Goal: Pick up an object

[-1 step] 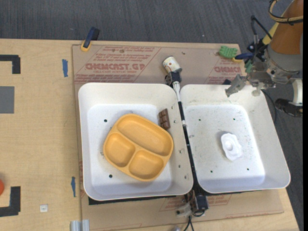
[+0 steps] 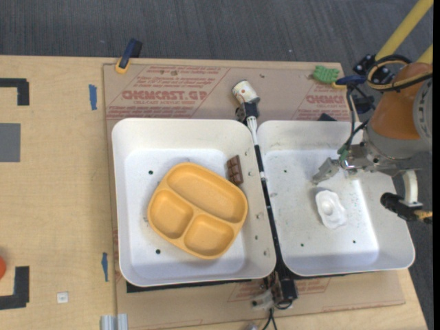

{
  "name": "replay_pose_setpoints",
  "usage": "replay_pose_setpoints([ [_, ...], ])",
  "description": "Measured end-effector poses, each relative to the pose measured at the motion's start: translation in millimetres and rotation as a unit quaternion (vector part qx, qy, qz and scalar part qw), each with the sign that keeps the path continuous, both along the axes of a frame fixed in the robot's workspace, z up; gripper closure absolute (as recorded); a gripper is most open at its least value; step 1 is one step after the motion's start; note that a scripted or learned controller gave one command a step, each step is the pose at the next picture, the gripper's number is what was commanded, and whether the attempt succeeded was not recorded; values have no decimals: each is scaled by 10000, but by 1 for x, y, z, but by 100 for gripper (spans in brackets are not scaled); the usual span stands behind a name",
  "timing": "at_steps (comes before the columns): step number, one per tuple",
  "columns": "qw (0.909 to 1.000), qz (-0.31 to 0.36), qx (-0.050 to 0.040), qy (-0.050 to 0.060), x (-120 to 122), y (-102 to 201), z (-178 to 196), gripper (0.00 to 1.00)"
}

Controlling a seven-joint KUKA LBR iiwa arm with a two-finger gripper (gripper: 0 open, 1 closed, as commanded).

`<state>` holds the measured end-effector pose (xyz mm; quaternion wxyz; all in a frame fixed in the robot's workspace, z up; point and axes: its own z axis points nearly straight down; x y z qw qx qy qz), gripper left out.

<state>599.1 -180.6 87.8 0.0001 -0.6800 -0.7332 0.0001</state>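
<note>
In the right bin (image 2: 385, 253), a small white lumpy object (image 2: 331, 209) lies near the middle. My gripper (image 2: 324, 172) hangs over the same bin, just above and slightly left of the white object, with a small gap between them. The left bin (image 2: 130, 184) holds a yellow divided plate (image 2: 198, 210) with three compartments. A small brown block (image 2: 234, 170) lies at the plate's upper right, close to the wall between the bins.
A white and black tool (image 2: 245, 96) rests behind the bins on the brown board. A green piece (image 2: 322, 74) sits at the board's back right, and a blue and yellow clamp (image 2: 128, 53) at its back left.
</note>
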Motion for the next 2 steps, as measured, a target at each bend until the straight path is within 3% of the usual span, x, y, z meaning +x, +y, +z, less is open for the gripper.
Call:
replay_pose_setpoints([
  [1, 9949, 1013, 3, -3, -61, 16, -3, 0],
  [2, 9476, 3195, 3, -14, -65, 70, -2, 0],
])
